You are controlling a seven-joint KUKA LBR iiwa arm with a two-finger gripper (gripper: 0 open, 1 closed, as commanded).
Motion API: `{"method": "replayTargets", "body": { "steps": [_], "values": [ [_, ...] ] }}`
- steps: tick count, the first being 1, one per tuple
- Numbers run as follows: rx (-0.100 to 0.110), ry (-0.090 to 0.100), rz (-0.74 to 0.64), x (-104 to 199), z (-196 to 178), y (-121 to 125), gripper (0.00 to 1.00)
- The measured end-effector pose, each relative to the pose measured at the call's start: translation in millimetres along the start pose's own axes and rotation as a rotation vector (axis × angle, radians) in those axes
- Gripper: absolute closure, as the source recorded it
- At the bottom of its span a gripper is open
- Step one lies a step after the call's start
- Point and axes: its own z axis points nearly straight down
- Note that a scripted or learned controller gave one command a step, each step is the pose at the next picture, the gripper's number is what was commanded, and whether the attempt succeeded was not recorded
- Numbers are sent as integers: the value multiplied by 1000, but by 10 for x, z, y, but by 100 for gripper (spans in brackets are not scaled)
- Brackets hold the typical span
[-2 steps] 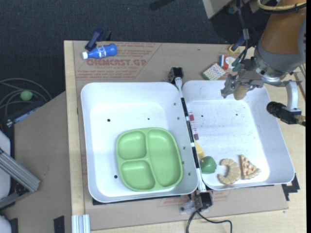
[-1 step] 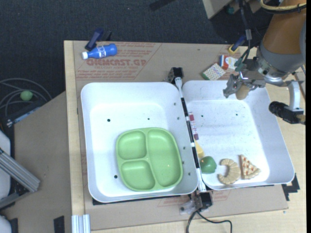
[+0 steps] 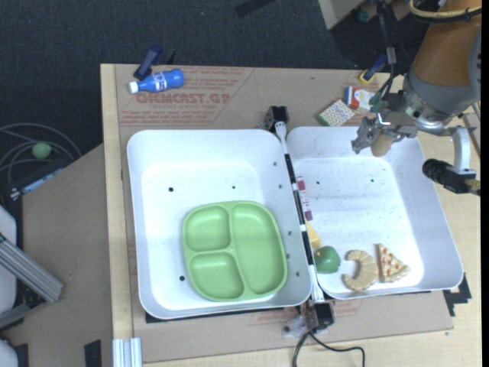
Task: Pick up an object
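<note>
White bins sit side by side on a brown bench. The left bin holds a green tray with three compartments, lying flat toward the near side. The right bin holds three small things along its near edge: a green ball in the corner by the divider, a tan croissant just right of it, and a pizza slice just beside the croissant. The gripper hangs over the far edge of the right bin, well apart from these three; whether it is spread or closed cannot be told, and nothing is seen in it. On the bench beyond the bins lie a blue bottle at far left and a checkered card near the gripper.
</note>
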Motion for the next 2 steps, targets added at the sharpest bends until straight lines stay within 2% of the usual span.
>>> {"method": "replayTargets", "body": {
  "steps": [1,2],
  "values": [
    [-1,1,-2,234,-162,6,100],
    [3,1,0,180,-63,24,100]
  ]
}}
